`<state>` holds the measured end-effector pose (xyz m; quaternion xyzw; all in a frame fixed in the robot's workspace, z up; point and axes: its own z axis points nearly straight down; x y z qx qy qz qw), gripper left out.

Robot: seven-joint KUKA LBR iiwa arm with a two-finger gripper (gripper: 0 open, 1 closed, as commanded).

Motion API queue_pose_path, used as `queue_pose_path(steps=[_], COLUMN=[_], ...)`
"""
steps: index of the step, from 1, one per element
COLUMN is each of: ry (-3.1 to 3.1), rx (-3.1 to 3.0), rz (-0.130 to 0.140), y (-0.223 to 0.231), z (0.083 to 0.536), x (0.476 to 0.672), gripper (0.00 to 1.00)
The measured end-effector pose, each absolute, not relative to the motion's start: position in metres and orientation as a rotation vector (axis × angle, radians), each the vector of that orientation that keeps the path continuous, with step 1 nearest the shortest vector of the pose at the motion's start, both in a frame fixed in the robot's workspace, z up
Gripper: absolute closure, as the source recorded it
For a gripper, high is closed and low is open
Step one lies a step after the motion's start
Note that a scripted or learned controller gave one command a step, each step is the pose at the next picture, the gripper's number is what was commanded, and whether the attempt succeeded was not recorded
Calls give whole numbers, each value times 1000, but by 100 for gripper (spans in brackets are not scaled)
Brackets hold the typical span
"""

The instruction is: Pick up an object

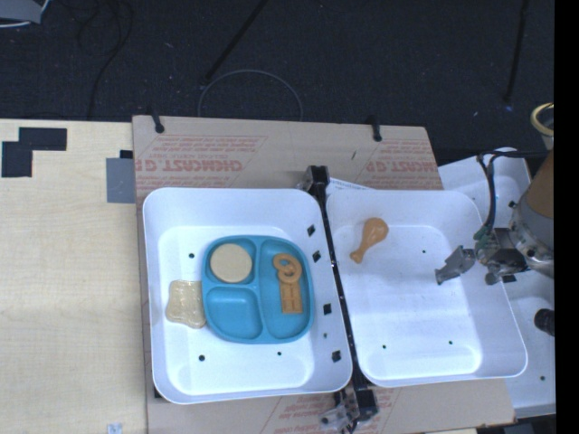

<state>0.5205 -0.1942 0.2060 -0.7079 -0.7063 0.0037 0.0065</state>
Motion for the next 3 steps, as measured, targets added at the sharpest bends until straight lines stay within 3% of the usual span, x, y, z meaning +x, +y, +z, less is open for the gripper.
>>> queue_pose_path(steps=[1,3], ry=[-2219,-2215], rx=[-2219,-2216], rz=[2,6], y=[-194,-185], z=[212,106], x=[523,505], gripper=[0,0])
